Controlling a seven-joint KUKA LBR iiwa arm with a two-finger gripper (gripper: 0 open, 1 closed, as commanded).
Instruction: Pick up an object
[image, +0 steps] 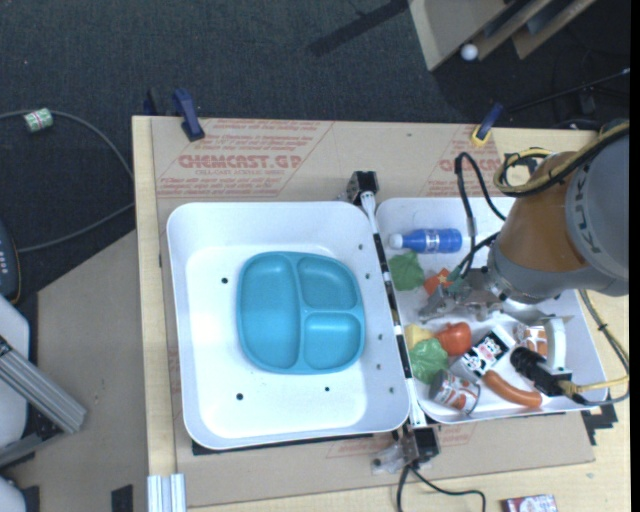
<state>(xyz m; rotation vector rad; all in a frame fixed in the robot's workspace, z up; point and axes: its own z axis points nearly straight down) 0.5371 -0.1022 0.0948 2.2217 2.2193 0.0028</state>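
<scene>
On the bench board (250, 160) behind the bins you can read red print, "CHEMCAST GP" by the look of it, repeated on the right where the arm and cables cut it off. In the left bin (200, 240) you have a blue divided plate (300, 310) with three compartments, lying flat near the middle. The right bin (425, 212) holds the clutter: a blue bottle (428, 240) with a white cap lies on its side near the far wall, a green leafy piece (406, 270) sits just beside the divider below it, a red tomato-like ball (455, 338) rests against a green vegetable (428, 358), and a red sausage shape (512, 390) lies along the near edge. A small black-and-white packet (488, 352) carries print too small for you to read. The arm (560, 235), grey with its orange band, reaches over the right bin, and the gripper (462, 290) hangs low among the toys near a small orange piece (433, 283); you cannot tell how wide the pincer stands or whether it has hold of anything, since the metal tips blur into the clutter
</scene>
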